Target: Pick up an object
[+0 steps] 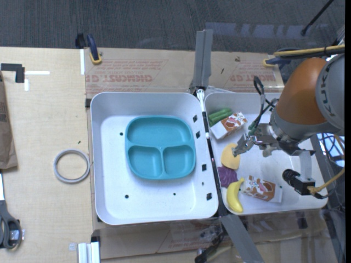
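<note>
Arm low over the right bin, nothing in its jaws

Bins sit side by side on the wooden counter (44,125), and the arm (304,100) comes in from the right, its orange band bulging above the wrist. The gripper (243,146) hangs over the right bin (249,98), its metal tips pointing toward the divider between the two bins. From where I stand the jaws look parted a little, with bare white bin floor showing between them; no object sits in them.

Objects lie scattered in that right bin. A green vegetable (220,115) rests near the top left corner, with a small white and red packet (228,125) just below it. A pale yellow round piece (230,158) lies just beneath the gripper's tips, close to them; whether they touch it I cannot tell. Below that sits a purple piece (227,175), then a banana (235,196) curving along the bin's lower left edge. A second printed packet (262,189) lies beside the banana, to its right.

The left bin (104,190) holds a teal divided plate (161,147), three compartments facing up, set roughly in the middle.

Out on the counter to the left lies a grey ring (72,165), well apart from both bins. A pair of scissors (10,230) pokes in at the lower left edge.
</note>
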You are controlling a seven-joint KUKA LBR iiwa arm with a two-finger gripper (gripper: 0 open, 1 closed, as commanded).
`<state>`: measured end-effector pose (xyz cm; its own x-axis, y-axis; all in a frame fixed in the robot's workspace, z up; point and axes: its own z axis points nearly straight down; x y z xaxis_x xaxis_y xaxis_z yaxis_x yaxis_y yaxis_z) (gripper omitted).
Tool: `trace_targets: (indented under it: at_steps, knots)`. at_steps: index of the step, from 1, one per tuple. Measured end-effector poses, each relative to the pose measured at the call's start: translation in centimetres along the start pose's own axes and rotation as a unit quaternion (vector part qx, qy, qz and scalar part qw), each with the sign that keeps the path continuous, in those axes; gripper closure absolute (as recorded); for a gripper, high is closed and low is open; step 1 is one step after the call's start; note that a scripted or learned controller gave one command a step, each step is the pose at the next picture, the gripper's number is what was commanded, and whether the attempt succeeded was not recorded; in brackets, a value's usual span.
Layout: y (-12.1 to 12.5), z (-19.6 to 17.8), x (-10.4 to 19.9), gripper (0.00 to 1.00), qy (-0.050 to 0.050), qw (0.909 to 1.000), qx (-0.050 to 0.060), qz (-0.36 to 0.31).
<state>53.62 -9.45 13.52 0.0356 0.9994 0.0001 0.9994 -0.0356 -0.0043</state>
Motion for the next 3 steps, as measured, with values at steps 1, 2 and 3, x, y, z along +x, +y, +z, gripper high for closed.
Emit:
trace_targets:
  at_steps: [1,2,3]
  knots:
    - [6.6,4.4,-3.5,0.00,-0.001,0.9981,-0.002,-0.062]
    - [11.4,4.4,-2.0,0.00,-0.005,0.9798,0.012,-0.199]
    - [10.5,4.2,-0.4,0.00,-0.002,0.9313,-0.003,-0.364]
